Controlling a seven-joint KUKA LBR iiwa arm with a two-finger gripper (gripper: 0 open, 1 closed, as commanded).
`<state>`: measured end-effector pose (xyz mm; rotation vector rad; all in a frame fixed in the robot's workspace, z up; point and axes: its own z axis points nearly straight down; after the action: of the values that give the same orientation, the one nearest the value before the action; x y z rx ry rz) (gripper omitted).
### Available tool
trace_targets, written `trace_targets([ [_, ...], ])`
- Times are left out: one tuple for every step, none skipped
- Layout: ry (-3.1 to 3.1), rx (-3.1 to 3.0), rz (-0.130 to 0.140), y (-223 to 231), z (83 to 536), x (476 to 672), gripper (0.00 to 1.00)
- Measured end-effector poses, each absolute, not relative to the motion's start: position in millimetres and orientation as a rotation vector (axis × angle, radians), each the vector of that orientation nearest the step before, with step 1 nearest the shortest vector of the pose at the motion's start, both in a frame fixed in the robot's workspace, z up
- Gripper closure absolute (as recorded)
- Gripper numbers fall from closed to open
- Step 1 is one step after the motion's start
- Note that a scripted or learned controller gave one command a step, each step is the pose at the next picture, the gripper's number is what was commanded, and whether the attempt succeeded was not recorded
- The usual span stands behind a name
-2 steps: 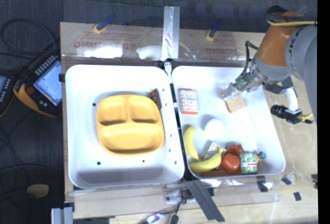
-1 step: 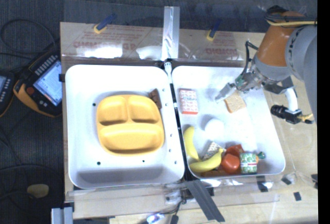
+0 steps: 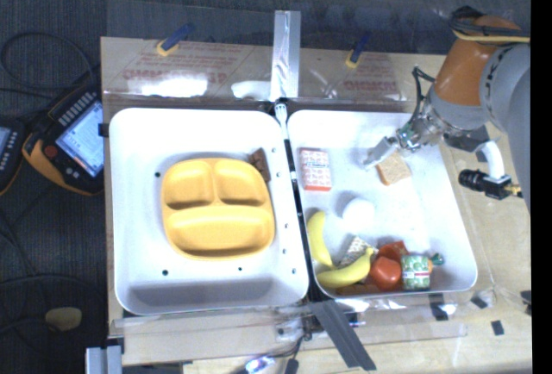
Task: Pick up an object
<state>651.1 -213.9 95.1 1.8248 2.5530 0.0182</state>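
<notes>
Near the far right corner of the right bin [image 3: 448,217], your claw [image 3: 412,136] hangs low over the white floor, and you cannot tell from this slanted view whether it is apart or together. The nearest candidate is the tan cracker [image 3: 393,171], lying flat just beside the claw on its near-left side, toward the bin's centre, with no long axis to align to. Judge the coming move as 1 short shift toward the bin's near edge, then down.

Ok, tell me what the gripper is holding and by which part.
Cannot be told. The gripper sits right above the tan sponge-like block in the right bin, but no grip on it is visible.
</notes>
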Motion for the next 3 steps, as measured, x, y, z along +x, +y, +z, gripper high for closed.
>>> trace_targets([
  [2.544,1.815,0.018,-215,106,653.3,1.0],
  [2.544,1.816,0.018,-215,105,653.1,0.0],
  [2.61,1.737,0.011,-216,90,645.1,0.0],
])
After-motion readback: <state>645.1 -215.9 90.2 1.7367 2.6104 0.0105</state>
